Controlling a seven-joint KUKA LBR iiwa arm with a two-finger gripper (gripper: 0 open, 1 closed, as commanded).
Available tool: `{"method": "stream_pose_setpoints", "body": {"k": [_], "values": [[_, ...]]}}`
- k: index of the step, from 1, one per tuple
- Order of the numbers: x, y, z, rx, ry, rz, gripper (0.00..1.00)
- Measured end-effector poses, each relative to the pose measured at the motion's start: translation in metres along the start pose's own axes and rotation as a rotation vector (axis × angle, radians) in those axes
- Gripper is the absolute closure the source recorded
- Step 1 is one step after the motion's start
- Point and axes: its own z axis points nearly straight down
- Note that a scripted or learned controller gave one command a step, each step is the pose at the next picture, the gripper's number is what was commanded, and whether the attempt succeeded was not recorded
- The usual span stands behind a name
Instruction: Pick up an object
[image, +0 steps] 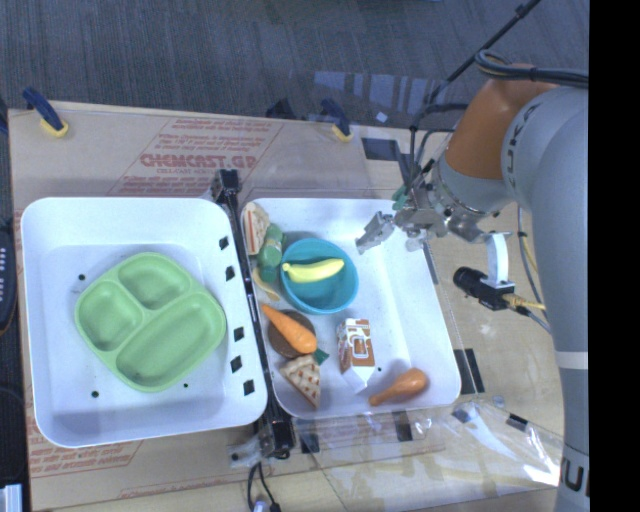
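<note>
My gripper (392, 232) hangs over the upper right part of the right bin (425, 310), its fingers apart with nothing between them. Just to its left, a yellow banana (313, 269) lies in a blue bowl (325, 292). Below the bowl are an orange carrot (288, 325), a small brown and white carton (357, 346), a toast wedge (302, 378) and an orange drumstick (400, 384). A sandwich slice (256, 228) and a green piece (270, 250) lean on the bin's left wall.
The left bin (60, 400) holds a green divided plate (150, 318). A black clip strip (240, 290) runs between the two bins. The arm's orange band (485, 125) and cables sit above the right bin's far corner.
</note>
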Motion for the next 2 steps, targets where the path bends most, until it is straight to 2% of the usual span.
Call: {"method": "stream_pose_setpoints", "body": {"k": [1, 2], "values": [[0.047, -0.065, 0.106, -0.001, 0.0, -0.116, 0.0], [0.046, -0.06, 0.091, -0.013, -0.005, -0.122, 1.0]]}}
